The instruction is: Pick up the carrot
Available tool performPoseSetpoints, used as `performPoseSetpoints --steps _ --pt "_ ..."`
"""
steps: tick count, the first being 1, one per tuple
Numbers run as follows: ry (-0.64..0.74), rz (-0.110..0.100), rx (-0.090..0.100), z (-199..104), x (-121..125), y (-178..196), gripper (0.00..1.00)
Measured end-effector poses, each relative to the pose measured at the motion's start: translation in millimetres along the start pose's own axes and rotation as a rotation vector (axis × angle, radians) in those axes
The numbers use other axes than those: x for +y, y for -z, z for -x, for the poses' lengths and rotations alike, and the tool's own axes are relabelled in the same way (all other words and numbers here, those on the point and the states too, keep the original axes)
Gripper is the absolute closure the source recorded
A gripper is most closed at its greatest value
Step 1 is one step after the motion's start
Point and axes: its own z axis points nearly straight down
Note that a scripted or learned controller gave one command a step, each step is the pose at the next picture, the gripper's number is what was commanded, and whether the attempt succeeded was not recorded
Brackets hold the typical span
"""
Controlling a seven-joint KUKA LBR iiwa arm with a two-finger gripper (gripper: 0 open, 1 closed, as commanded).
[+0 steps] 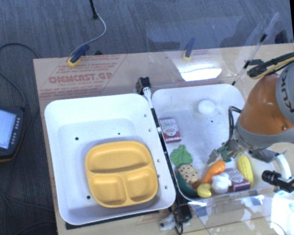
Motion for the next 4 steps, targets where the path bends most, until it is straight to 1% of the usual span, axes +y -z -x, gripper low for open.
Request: performPoseSetpoints --steps 1,2,3,4 --pt "-0.085 -0.018 0.018 2.4 46.8 66.6 1.00" --pt "-0.086 -0.024 0.020 2.1 44.8 63.8 0.00" --pt "-0.090 -0.004 0.012 -26.0 9.7 -5.7 0.00" --pt "-0.089 -0.004 0.011 -25.8 11.2 1.0 1.00"
